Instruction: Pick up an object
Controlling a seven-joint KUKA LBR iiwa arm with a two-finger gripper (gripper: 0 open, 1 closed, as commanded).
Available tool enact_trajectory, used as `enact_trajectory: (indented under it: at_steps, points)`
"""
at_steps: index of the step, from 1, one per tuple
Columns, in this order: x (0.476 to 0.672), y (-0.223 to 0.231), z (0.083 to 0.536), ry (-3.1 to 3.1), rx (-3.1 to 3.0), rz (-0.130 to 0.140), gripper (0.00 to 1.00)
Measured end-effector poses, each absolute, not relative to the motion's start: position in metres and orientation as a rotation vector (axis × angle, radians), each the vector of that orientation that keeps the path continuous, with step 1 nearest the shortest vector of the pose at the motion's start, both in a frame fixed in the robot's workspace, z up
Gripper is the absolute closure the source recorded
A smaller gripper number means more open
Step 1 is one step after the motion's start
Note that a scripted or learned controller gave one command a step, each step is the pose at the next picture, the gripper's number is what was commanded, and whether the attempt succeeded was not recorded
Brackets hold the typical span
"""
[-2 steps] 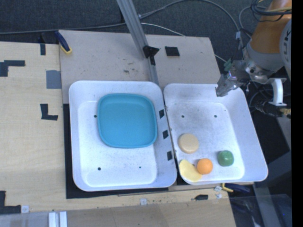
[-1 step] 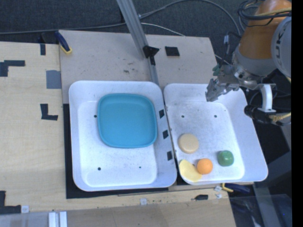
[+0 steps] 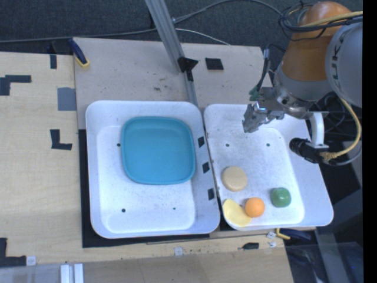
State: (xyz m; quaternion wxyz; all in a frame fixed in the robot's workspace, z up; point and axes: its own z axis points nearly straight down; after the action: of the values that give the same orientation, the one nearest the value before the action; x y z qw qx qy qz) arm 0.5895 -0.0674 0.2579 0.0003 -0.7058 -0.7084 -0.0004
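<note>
Nearest the camera, along the front edge of the right bin point(image 3: 306, 175), sit four small items: a pale yellow banana-shaped piece point(image 3: 234, 214) in the front-left corner, smooth and curved; an orange ball point(image 3: 254, 207) touching its right end, matte and round; a green round fruit point(image 3: 281, 197) a bit further right, apart from the orange one; and a beige flat disc point(image 3: 234, 178) just behind the yellow piece, like a smooth cookie or bun. The bin floor is white, shallow and speckled with dark scuffs.

The left bin point(image 3: 100, 158) is the same white tray and holds a teal square plate point(image 3: 158, 150) with rounded corners, glossy plastic, lying flat in the middle.

My gripper point(image 3: 252, 122) hangs over the back-left part of the right bin, metal grey fingers pointing down, with nothing between them. Whether they are apart or together, I cannot tell from this angle. All four small items lie well in front of my gripper, toward the camera; the beige disc is the closest to it, the green fruit off to the front-right.
</note>
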Motion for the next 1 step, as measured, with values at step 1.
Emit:
enact_trajectory:
  at_steps: [1]
  points:
    - [0.5712,-0.0197,0.2624,-2.226,-2.216,-0.001,1.0]
